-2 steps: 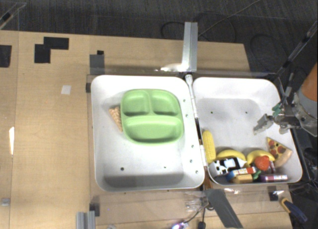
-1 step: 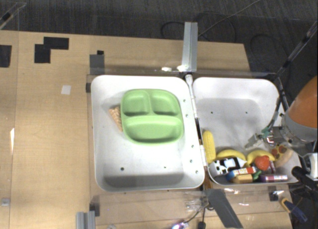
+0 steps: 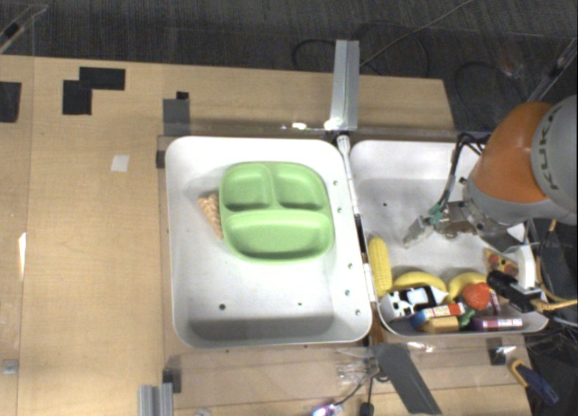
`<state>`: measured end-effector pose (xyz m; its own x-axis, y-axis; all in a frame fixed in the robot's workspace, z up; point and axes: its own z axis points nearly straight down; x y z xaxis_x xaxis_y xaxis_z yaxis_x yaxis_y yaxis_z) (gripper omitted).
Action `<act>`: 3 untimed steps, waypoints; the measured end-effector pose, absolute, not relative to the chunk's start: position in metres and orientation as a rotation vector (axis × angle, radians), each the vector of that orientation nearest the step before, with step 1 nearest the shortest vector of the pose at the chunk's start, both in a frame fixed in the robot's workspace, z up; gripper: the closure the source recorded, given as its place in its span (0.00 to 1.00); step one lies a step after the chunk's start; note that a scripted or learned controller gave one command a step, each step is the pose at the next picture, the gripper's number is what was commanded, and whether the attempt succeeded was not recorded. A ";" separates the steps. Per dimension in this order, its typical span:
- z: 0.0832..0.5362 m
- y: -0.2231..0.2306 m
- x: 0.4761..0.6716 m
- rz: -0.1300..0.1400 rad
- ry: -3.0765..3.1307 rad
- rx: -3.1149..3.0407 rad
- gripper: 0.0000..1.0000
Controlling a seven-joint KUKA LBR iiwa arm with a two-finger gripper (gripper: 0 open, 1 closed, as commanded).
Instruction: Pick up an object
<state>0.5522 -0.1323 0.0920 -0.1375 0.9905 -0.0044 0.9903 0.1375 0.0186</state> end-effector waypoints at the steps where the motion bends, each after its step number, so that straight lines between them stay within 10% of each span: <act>1: 0.093 -0.111 0.494 0.021 2.419 1.969 0.00; 3: 0.090 -0.088 0.614 0.015 2.213 2.214 0.00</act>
<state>0.6141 -0.0878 0.0903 0.0006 1.0000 -0.0011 0.9999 -0.0005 0.0145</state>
